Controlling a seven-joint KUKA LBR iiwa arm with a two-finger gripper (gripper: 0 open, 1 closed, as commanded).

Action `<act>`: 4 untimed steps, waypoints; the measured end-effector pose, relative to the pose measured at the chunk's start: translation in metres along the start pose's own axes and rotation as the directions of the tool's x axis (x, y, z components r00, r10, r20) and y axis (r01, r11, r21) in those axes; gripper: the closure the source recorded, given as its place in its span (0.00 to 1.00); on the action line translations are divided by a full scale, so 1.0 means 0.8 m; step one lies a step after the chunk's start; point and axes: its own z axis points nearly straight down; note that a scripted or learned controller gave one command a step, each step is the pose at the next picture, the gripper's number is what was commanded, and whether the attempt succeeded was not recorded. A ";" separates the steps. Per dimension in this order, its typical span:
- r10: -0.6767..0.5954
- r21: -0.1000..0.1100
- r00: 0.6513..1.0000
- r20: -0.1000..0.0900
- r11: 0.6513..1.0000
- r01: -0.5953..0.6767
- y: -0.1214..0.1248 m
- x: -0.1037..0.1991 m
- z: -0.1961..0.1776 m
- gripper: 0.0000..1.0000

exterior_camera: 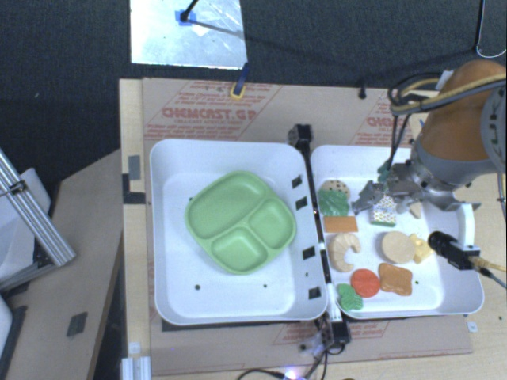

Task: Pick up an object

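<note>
Over the right bin (455, 291), the arm (463, 117) is reaching in from the right, its orange band showing above the grey wrist. The gripper (386, 206) is hanging low over the upper middle of that bin, directly above a small white piece with a green dotted pattern (385, 212). Whether the pincer is released or clenched cannot be told at this angle, and the patterned piece cannot be confirmed as grasped.

Toy food items are lying scattered across the floor of the right bin. A green leafy piece (333, 203) is sitting near the bin's left wall, with a tan speckled piece (336, 187) touching its upper edge. Just below, an orange rectangular slab (341, 224) is lying flat, and a pale croissant-shaped piece (344, 250) is resting beneath it. A round beige disc (398, 247) is lying toward the middle, with a small yellow piece (421, 248) touching its right side. A red round item (365, 282) and a brown toast-like piece (395, 279) are lying side by side near the front wall, and a second green item (348, 298) is sitting in the front left corner.

A black cylindrical fitting (447, 248) is projecting over the right part of this bin.

The left bin (170, 212) is holding a light green divided plate (240, 222), lying flat near its centre, turned at an angle to the walls.
</note>
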 end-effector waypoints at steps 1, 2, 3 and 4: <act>-0.002 -0.012 1.000 0.001 1.000 0.002 0.003 0.000 -0.008 0.00; 0.000 -0.009 1.000 0.001 1.000 0.000 0.012 -0.005 0.049 0.00; 0.000 -0.008 1.000 0.001 1.000 0.000 0.009 -0.009 0.102 0.00; 0.001 -0.014 1.000 0.000 1.000 -0.001 0.012 -0.008 0.142 0.00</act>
